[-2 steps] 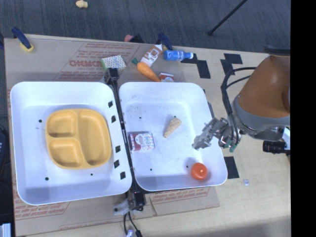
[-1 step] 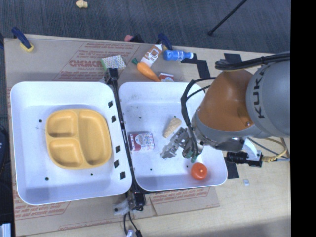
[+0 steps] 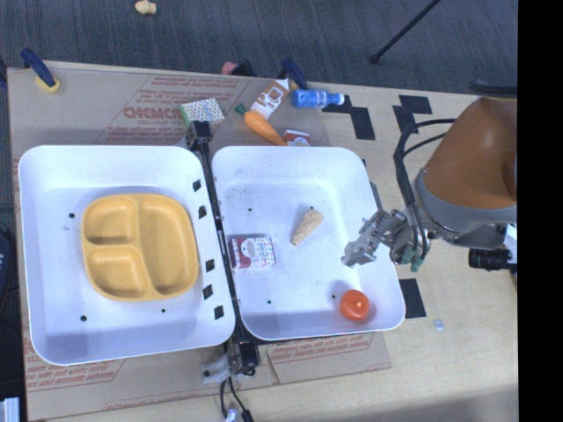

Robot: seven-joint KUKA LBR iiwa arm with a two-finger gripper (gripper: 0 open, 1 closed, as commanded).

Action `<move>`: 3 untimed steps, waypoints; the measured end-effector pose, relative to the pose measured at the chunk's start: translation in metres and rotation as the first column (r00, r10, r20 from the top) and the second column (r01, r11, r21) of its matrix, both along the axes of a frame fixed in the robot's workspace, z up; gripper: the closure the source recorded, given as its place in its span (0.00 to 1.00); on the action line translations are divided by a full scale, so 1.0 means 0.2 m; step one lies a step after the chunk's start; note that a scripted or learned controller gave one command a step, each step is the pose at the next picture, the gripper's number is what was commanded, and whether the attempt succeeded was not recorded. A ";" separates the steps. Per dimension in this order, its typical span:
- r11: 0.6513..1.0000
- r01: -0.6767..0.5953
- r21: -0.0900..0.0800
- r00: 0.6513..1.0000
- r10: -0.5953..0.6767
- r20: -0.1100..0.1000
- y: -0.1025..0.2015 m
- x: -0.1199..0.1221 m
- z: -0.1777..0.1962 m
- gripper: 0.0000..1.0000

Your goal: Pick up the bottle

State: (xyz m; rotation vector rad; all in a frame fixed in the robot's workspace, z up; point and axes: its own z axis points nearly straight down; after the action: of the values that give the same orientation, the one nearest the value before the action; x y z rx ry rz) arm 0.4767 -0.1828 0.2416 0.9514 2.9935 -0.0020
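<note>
A small blue bottle [image 3: 315,98] lies on its side on the bench, behind the right bin's far edge. Just left of it lies a white and orange bottle-shaped item [image 3: 269,100]. My gripper [image 3: 368,244] hangs over the right side of the right bin [image 3: 264,170], well in front of both bottles. It is near the bin's right wall, above an orange ball [image 3: 354,304]. Nothing shows in the gripper.
In the right bin lie a red and white packet [image 3: 252,252] and a tan cone [image 3: 306,226]. A yellow divided plate [image 3: 139,244] sits in the left bin [image 3: 44,174]. A carrot [image 3: 262,127], a small red box [image 3: 296,136] and a green patterned packet [image 3: 201,111] lie behind the bins.
</note>
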 end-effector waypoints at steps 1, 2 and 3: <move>0.999 -0.033 0.002 0.999 0.033 -0.002 0.42 0.00 -0.27 1.00; 0.936 -0.352 -0.001 0.936 0.352 0.001 0.02 0.00 0.06 1.00; 0.960 -0.279 0.004 0.960 0.279 -0.004 0.14 0.00 -0.48 1.00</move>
State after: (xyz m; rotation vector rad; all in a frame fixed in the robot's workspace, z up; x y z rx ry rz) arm 0.4759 -0.1545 0.1457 0.5204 3.1025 0.0015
